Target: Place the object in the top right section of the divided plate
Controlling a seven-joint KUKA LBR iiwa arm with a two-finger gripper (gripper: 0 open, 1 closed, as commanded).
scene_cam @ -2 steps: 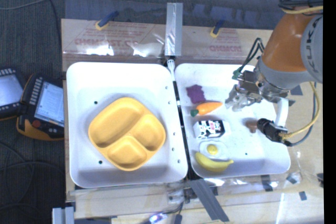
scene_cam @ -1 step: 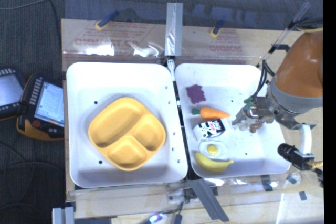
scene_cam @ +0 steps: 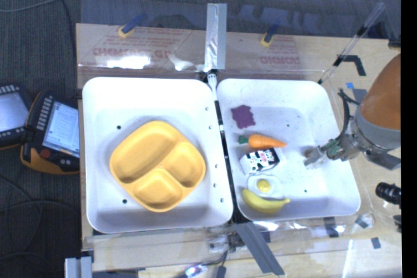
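A yellow divided plate (scene_cam: 158, 165) lies in the left bin (scene_cam: 104, 101), its three sections bare. In the right bin (scene_cam: 293, 97) lie a purple piece (scene_cam: 243, 116), a toy carrot (scene_cam: 266, 141), a small black-and-white box (scene_cam: 260, 159), a fried egg (scene_cam: 264, 185) and a banana (scene_cam: 264, 201). My gripper (scene_cam: 317, 154) hovers low at the right side of the right bin, to the right of the carrot and apart from every object. Nothing shows between its fingers.
A teach pendant (scene_cam: 49, 133) lies left of the bench. Clear panels and a metal post (scene_cam: 215, 36) stand behind the bins. The arm's grey wrist and orange band (scene_cam: 384, 107) fill the right edge.
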